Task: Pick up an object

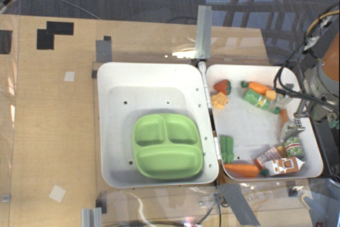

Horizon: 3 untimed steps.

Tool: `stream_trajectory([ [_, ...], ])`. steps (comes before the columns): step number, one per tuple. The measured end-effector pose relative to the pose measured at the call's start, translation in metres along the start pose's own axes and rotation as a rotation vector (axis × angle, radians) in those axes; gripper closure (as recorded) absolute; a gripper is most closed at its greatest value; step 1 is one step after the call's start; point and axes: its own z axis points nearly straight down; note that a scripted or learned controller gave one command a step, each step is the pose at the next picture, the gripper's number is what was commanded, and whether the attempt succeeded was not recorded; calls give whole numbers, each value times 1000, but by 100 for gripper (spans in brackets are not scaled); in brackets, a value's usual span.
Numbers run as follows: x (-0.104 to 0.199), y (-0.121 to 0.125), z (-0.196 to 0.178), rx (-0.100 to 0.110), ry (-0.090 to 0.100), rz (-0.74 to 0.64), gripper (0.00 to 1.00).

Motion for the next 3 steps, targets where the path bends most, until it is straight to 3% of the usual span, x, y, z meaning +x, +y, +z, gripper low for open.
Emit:
stream_trajectory([
  [1, -88, 14, 95, -5, 9, -124, 0],
  [2, -78, -21, 180, -1, -2, -55, 0],
  [3, -55, -28, 186, 0, -8, -131, 0],
])
